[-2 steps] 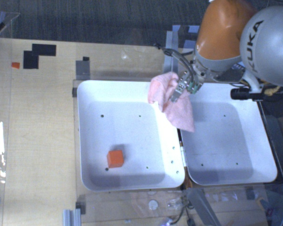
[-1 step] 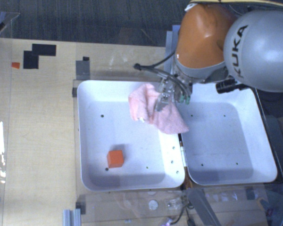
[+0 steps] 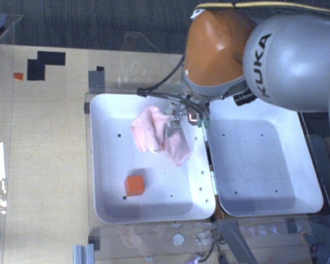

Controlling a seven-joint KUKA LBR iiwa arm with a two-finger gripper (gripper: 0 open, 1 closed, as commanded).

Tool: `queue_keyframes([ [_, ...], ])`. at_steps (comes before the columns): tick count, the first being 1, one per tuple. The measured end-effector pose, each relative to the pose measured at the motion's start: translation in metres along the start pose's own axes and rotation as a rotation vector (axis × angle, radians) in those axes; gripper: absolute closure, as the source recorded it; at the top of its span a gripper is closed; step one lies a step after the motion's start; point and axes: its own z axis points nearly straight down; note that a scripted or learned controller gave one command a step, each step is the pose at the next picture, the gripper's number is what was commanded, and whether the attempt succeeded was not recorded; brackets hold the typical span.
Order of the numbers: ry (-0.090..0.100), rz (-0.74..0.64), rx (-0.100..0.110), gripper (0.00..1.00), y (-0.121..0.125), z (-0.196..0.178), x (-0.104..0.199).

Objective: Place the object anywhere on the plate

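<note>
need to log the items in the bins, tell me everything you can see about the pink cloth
The pink cloth is a soft, crumpled piece of fabric, pale pink, bunched into folds rather than spread flat. It lies on the floor of the left bin, in its upper middle part, with one end trailing toward the bin's right wall. The gripper is down on its right side, among the folds. The orange block sits apart from it, nearer the front.

Pale wood bench top. Dark ribbed floor beyond bench's far edge. Black blocks and small orange square at bench's far left.
</note>
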Motion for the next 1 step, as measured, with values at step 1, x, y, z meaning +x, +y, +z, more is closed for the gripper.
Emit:
queue_keyframes([
  [1, 0.000, 0.001, 0.000, 0.00, -0.0003, -0.0002, -0.0001],
])
